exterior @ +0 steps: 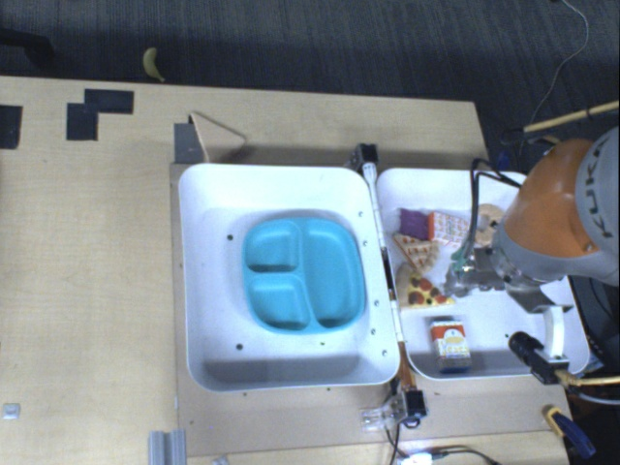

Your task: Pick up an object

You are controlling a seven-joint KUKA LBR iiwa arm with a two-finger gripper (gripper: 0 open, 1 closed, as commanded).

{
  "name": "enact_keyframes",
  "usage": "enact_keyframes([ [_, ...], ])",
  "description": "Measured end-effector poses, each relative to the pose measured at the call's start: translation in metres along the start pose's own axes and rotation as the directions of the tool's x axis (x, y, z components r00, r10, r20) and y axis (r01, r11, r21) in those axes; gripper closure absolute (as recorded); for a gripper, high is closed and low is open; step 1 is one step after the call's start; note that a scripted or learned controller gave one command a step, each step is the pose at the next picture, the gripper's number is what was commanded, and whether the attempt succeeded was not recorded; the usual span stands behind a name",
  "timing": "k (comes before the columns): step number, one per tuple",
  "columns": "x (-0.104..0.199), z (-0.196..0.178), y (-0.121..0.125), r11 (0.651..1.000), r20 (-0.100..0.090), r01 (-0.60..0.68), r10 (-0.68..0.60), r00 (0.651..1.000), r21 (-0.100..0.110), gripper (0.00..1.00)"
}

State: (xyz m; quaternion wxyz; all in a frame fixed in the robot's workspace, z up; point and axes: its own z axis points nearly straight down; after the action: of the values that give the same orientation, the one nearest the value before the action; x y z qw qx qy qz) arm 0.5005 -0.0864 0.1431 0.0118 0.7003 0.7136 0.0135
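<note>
Camera view: a fixed look down, at a slant, on a pale wooden bench [87, 289] with two white bins side by side.
Left bin [208, 260]: holds a blue divided tray [302, 272] near its middle. The tray has three sections, two smaller ones on its left and one long one on its right, and it lies flat.
Right bin [489, 356]: holds all the small items and the end of the arm.
Purple block [416, 224]: lies toward the far side of the right bin, touching a pale printed card [450, 227] on its right.
Pizza slice toy [418, 253]: a wedge just in front of the purple block. Its long axis runs slantwise, with the narrow tip pointing toward the near right.
Small mixed pieces [419, 293]: red and yellow bits nearer than the wedge, too small to name.
Red and white box [450, 343]: lies at the near side of the right bin, apart from the cluster, its long axis running near to far.
Gripper [461, 277]: low over the right bin, just right of the mixed pieces. Whether its fingers are spread or closed cannot be told, and no item can be seen between them.
Arm [552, 211]: grey with an orange band, reaching in from the right.
</note>
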Motion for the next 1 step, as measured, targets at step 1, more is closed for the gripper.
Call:
enact_keyframes([
  [1,0.0,0.0001,-0.0001,1.0,0.0,-0.001,0.001,1.0,0.0,0.0],
])
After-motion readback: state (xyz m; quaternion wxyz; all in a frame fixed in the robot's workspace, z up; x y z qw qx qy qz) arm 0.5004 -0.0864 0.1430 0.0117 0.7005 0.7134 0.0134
